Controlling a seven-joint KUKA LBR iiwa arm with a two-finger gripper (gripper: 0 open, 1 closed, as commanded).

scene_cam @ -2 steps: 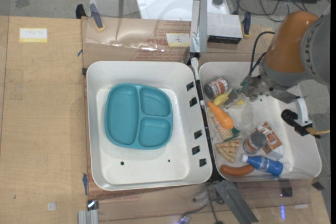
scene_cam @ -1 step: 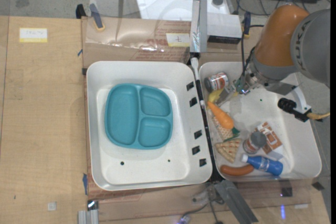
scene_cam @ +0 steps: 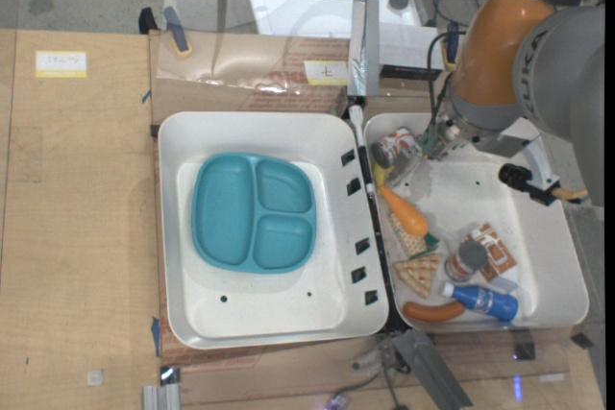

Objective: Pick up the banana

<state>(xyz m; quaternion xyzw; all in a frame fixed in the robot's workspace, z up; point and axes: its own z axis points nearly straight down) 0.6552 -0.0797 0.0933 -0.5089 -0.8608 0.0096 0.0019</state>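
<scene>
- While the grey arm with the orange band hangs over the far end of the right white bin, the claw sits low near that bin's far left corner; whether it is apart or together cannot be told from this slanted view, and nothing shows clamped in it
- Judging by that, the step in hand is the approach, with the grasp not yet made
- What looks like the small yellow banana lies to the claw's left and a little nearer the camera, tight against the bin's left wall; little of it shows, so its lie is uncertain
- Just beside the claw on its left stands a silver can with a red label; nearer the camera than the claw lies an orange carrot with a pale tip, close to the banana
- Well to the claw's left, in the other bin, rests a teal divided plastic plate
- Next move, as I judge it: shift left toward the wall and descend onto the banana; the wall, can and carrot crowd it, so a narrow, well-aligned entry seems needed
</scene>
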